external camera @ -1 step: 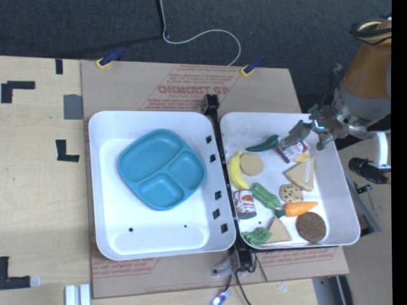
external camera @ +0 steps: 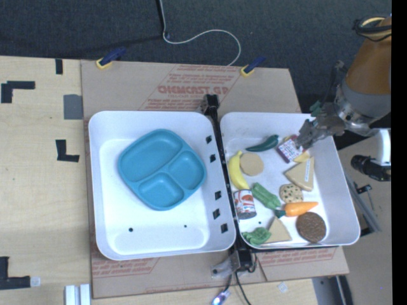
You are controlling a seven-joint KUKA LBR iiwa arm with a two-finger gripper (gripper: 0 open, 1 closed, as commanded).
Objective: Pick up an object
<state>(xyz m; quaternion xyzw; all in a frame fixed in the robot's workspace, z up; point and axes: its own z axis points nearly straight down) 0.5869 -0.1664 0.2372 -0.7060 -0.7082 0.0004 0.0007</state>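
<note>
The right bin (external camera: 340, 189) holds several toy foods: a yellow banana (external camera: 236, 170), a dark green pepper (external camera: 262, 145), a small purple packet (external camera: 288, 149), a cheese wedge (external camera: 302, 175), an orange carrot (external camera: 299, 208), a red-labelled can (external camera: 245, 203) and a brown round patty (external camera: 311, 226). My gripper (external camera: 308, 134) hangs over the bin's upper right corner, just right of and slightly above the purple packet. I see nothing held between its tips.
The left bin (external camera: 105, 170) carries a blue three-part plate (external camera: 162, 168). A green pickle (external camera: 266, 196), a chip cookie (external camera: 290, 192), a tan disc (external camera: 251, 164), a sandwich triangle (external camera: 278, 230) and a green leaf (external camera: 256, 236) crowd the right bin's lower half.
</note>
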